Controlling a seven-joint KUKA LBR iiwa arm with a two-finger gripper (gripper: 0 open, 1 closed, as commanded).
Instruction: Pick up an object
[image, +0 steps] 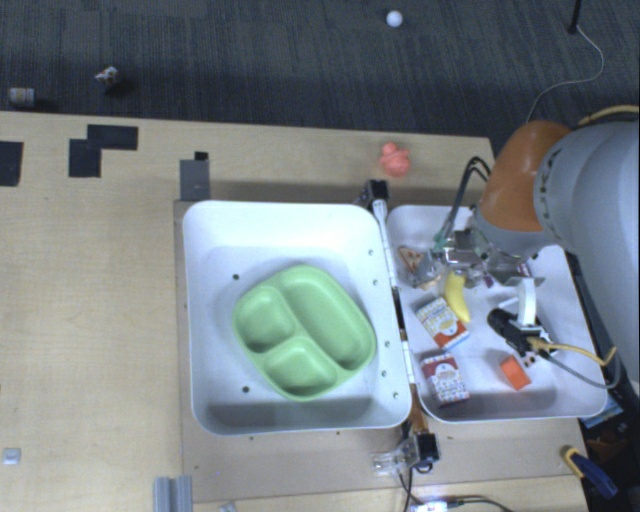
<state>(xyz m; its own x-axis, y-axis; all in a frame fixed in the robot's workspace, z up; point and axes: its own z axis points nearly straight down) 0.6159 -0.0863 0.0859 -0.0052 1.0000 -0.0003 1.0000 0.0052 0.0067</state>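
Pale wooden table (90, 320) carries two shallow white bins side by side, with dark carpeted floor (300, 50) beyond its far edge.

Left bin (200, 300): holds one green divided plate (303, 330), lying flat near the middle.

Right bin (572, 400): holds the loose objects available for picking.
- Yellow banana (456, 297), near the bin's left half, just below the pincer.
- Red-and-white carton (437, 320), touching or just beside the banana's lower end.
- Second red-and-white carton (446, 377), near the front wall.
- Orange block (514, 373), to the right of the second carton and apart from it.

Arm (590, 190): enters from the right, grey body with the orange band (520, 175) above the wrist. The wrist points down and leftward into the rear part of the right bin.

Pincer (462, 256): positioned low over the rear left area of the right bin, directly above the banana's upper end. Whether it is released or clenched cannot be told, and no object is seen in its grasp.

Pink object (395, 158): lies on the table behind the bins.
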